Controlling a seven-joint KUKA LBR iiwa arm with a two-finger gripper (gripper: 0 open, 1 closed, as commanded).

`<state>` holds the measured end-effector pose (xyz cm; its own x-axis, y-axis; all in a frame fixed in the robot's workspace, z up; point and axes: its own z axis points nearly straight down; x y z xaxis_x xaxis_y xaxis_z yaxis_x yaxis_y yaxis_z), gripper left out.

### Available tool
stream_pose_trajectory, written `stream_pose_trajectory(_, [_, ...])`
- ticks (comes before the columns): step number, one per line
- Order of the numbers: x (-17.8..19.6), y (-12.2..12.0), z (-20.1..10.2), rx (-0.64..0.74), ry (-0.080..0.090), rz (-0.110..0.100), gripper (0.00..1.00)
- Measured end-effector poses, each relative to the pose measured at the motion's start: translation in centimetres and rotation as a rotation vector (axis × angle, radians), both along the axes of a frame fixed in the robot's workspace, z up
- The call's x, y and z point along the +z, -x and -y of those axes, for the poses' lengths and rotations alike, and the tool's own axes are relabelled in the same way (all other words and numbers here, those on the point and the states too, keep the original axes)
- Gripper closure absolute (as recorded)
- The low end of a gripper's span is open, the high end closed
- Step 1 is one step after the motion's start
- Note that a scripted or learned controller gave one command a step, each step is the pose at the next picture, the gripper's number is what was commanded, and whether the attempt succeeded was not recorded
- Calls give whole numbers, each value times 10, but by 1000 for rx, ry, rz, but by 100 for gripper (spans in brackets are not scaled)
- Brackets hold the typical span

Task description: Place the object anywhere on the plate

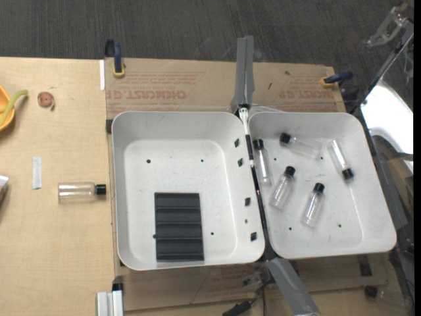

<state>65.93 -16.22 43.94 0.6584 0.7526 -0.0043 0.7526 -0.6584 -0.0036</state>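
A dark ribbed rectangular plate (177, 226) lies flat in the front part of the left bin (131, 143). The right bin (368, 229) holds several clear vials with black caps, all lying on their sides. One vial (262, 161) rests along the bin's left wall, and another (299, 144) lies near the back. A third (341, 158) is at the back right, and two more (283, 186) (312, 203) are in the middle. My gripper (393, 26) hangs at the top right corner, beyond the bins, blurred and partly cut off, with nothing visibly in it.
Another clear vial (80, 190) lies on the wooden bench left of the bins, beside a small white strip (37, 172). Clamps (115, 59) (335, 79) hold the cardboard sheet behind the bins. A grey bar (245, 71) stands between the bins at the back.
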Motion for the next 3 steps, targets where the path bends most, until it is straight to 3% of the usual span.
stream_pose_trajectory(1, [1,37,53,-186,0,1,0])
stream_pose_trajectory(2, [0,9,-31,-384,2,1,0])
stream_pose_trajectory(3, [0,25,49,-531,2,1,0])
